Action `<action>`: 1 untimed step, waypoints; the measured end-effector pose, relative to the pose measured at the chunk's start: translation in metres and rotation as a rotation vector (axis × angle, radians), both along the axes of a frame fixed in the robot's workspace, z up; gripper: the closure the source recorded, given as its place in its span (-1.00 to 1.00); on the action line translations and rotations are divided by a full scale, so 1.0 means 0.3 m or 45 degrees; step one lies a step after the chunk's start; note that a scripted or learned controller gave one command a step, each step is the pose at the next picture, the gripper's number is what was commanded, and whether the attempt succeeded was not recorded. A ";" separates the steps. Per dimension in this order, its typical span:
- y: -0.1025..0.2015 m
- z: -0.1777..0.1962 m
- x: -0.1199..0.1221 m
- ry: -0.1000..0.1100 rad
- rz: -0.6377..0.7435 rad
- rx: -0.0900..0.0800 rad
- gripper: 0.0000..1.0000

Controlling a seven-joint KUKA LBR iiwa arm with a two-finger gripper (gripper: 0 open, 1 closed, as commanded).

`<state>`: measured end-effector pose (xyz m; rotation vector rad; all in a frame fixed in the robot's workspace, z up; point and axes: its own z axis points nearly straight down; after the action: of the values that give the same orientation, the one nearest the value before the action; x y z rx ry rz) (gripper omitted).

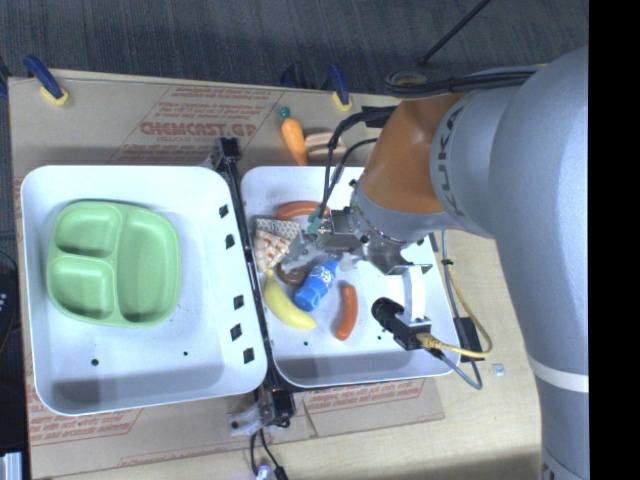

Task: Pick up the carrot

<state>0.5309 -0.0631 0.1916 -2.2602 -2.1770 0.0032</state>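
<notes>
The carrot (292, 139) is orange with a small green tip. It lies on the cardboard just behind the right bin's (420, 363) far rim, outside both bins. My gripper (302, 258) is low inside the right bin, near its left wall, well in front of the carrot. It hovers over a blue can (313, 287) and a patterned waffle-like piece (269, 242). The grey wrist and orange band hide the bin's middle and right side.
A yellow banana (285, 306) and a red-orange sausage (346, 310) lie in the right bin in front of the gripper. A brown sausage (297, 210) sits near its far wall. A green divided plate (113, 262) rests in the left bin (40, 368).
</notes>
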 end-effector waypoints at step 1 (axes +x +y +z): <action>0.334 0.059 0.022 0.000 0.033 0.000 -1.00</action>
<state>0.5374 0.0372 0.2093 -2.2317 -2.2059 0.0035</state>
